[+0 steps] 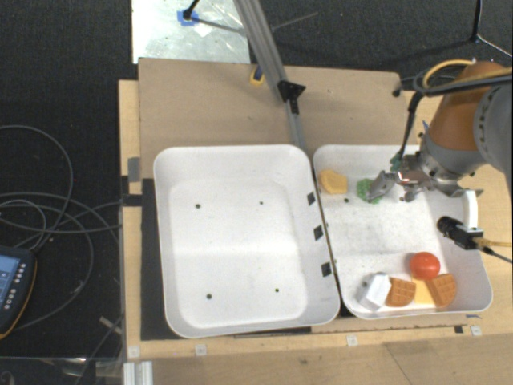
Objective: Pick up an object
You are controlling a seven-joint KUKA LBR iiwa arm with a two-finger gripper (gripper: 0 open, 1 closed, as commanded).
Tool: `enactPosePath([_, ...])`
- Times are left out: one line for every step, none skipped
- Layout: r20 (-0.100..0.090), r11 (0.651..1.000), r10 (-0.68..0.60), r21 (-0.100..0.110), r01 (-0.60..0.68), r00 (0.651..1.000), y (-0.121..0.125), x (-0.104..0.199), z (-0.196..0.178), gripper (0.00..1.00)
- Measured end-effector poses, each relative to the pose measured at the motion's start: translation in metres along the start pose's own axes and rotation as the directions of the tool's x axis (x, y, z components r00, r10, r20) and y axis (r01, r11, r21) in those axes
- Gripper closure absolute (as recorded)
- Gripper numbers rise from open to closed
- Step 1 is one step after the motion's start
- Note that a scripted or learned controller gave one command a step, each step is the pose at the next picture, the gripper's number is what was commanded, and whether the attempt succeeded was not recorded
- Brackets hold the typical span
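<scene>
Green object (369, 189) sits at the claw (390, 181) tips.

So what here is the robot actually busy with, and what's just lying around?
Part of the job:
- hand, low in the right bin
- small green object right beside the hand
- yellow piece
- red ball
- two waffle-like pieces
- white block

Just lying about:
- left bin
- cables on the floor
- tablet
</scene>
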State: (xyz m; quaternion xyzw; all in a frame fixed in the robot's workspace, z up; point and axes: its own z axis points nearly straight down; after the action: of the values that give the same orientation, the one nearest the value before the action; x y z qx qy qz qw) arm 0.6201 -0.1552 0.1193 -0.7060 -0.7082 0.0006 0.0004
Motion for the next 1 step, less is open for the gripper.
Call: enactPosePath([0.000,1.000,0.000,0.000,0.000,1.000,0.0003,0.0005,0.0297,0.00])
